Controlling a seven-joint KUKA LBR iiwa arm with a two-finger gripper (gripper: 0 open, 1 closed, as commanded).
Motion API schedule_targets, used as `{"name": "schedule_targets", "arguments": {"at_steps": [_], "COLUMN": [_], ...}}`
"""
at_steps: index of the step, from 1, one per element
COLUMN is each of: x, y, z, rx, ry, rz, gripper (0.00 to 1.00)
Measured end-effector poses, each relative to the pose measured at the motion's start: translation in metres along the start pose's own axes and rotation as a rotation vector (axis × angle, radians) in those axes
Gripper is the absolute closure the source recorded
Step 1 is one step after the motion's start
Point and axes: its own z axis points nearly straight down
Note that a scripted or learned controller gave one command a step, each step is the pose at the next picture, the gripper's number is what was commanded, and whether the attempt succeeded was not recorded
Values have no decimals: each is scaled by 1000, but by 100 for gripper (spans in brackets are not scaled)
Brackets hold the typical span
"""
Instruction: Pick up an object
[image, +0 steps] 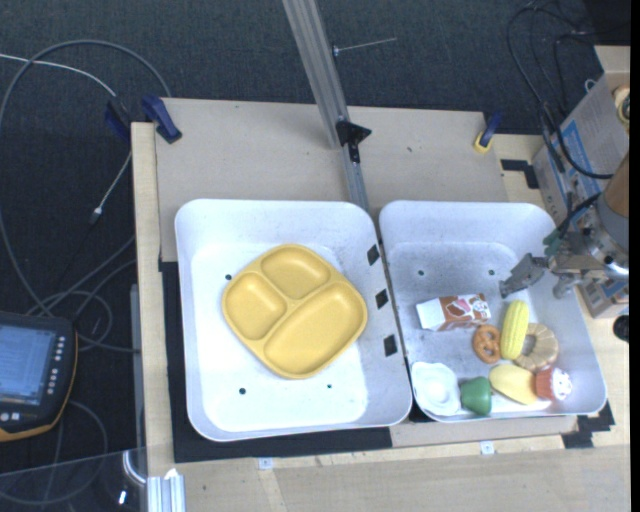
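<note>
Gripper (541, 273) above right bin (440, 225) — yellow tray (294, 311) left

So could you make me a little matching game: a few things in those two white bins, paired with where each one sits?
Things:
1. yellow divided plate
2. corn cob
3. green toy
4. small carton

Places:
A. right bin, near its front edge, beside a white round piece
B. middle of the left bin
C. right bin, left of the pretzel and corn
D. right bin, standing between a pretzel and a tan round piece

Pairs: 1-B, 2-D, 3-A, 4-C
</note>
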Motion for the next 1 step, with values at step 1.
{"name": "schedule_targets", "arguments": {"at_steps": [1], "x": [0], "y": [0], "z": [0], "rx": [0], "ry": [0], "rz": [0], "gripper": [0]}}
